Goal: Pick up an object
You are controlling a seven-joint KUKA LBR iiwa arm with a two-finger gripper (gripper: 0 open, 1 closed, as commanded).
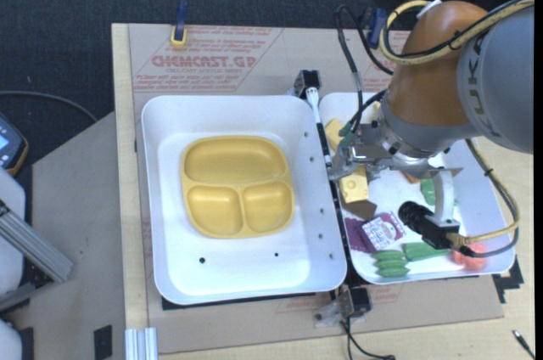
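My gripper (354, 160) hangs over the left part of the right bin (492, 195), under the grey and orange arm. Directly below it, touching or nearly touching, sits a yellow wedge with a brown underside (355, 190). The arm's bulk hides how the gripper meets the wedge. A purple packet (378, 231) lies just in front of the wedge. A small yellow piece (333, 129) peeks out at the bin's back left.
The left bin (161, 180) holds a yellow divided plate (237, 184). In the right bin's front lie a green pea pod (391, 264), a green strip (421, 250) and an orange-red item (472, 258). The arm covers the right bin's back half.
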